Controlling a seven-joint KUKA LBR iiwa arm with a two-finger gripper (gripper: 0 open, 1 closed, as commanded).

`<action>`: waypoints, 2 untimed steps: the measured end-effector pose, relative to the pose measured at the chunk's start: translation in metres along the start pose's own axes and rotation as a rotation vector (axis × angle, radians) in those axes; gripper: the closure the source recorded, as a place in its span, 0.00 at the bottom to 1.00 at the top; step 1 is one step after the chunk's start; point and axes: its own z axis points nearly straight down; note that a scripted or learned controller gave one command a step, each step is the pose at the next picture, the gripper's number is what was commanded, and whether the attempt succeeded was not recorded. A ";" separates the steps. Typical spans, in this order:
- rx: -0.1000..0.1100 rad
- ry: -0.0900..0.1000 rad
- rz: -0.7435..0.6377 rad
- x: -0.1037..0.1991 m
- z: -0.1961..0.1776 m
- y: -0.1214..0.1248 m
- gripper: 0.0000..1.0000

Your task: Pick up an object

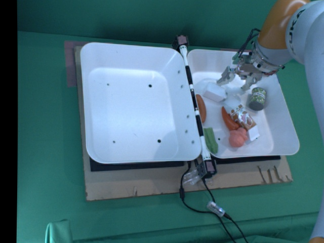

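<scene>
Gripper [237, 80] has its fingers spread wide, nothing pinched, hovering over the right bin [283, 135]. The white block [214, 91] lies just down-left of the jaws, long axis slanting from upper left to lower right. The arm [298, 24] reaches in from the upper right, wrist angled down-left.

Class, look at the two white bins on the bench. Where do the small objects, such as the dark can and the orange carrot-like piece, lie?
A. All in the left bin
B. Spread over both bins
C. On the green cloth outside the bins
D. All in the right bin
D: the dark can, the orange carrot-like piece and the other pieces all lie inside the right bin, under the gripper.
</scene>
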 end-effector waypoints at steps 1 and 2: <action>-0.011 -0.003 0.000 0.027 0.000 -0.031 0.00; -0.014 -0.002 0.001 0.038 -0.001 -0.075 0.00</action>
